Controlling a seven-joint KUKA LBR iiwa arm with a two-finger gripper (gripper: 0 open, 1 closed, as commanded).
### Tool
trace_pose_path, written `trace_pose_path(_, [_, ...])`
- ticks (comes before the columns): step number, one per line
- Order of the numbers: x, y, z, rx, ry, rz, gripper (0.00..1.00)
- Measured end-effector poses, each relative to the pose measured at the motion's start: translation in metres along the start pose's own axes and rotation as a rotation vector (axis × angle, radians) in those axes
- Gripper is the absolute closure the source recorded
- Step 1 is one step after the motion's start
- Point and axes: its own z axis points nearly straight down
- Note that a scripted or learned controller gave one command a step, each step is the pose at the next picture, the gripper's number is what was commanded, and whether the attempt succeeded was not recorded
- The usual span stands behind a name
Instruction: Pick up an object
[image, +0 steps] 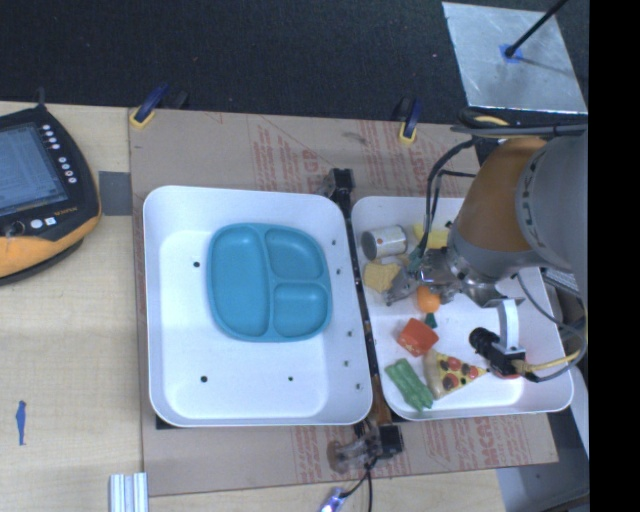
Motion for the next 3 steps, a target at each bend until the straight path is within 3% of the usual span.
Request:
trace_pose_path(1, [-0.001, 0.000, -0.010, -0.001, -0.002, -0.001, 1.00])
trace_pose_path(2, [0.036, -0.088, -0.126, 0.000, 0.003, 0.003, 1.00])
trace_pose_path(3, [0.093, -0.094, -0.182, 0.000, 0.003, 0.001, 1.00])
